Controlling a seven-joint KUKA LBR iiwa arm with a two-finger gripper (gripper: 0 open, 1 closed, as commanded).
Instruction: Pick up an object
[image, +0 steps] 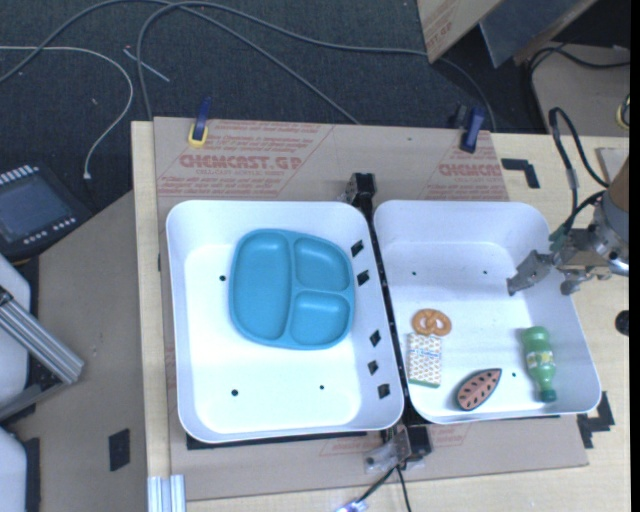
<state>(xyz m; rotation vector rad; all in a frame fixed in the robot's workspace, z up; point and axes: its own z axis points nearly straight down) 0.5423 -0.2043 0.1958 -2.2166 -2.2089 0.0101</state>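
Two shallow white bins side by side on the bench. Left bin (200, 300) holds a blue three-compartment plate (292, 288), lying flat in the upper middle of the bin, nothing on it.

Right bin (470, 235) holds four items, all in its lower half. A small pretzel (431, 322) sits near the left wall. Just below it, a small rectangular packet (424, 359) with a green-and-white print (label unreadable), nearly touching the pretzel. To its right, a brown oval leaf-shaped object (479, 389), tilted, near the bin's front edge. Further right, a green bottle (539, 363) lies on its side, cap pointing toward the front edge, close to the right wall.

Gripper (524, 279) comes in from the right, at the right bin's right rim, above the upper-right part of the bin floor. One grey finger (530, 270) points down-left; the fingers look slightly spread, though the view is too small to be sure. Nothing between them. Gripper is well apart from the pretzel and packet, and above the green bottle with a clear gap.
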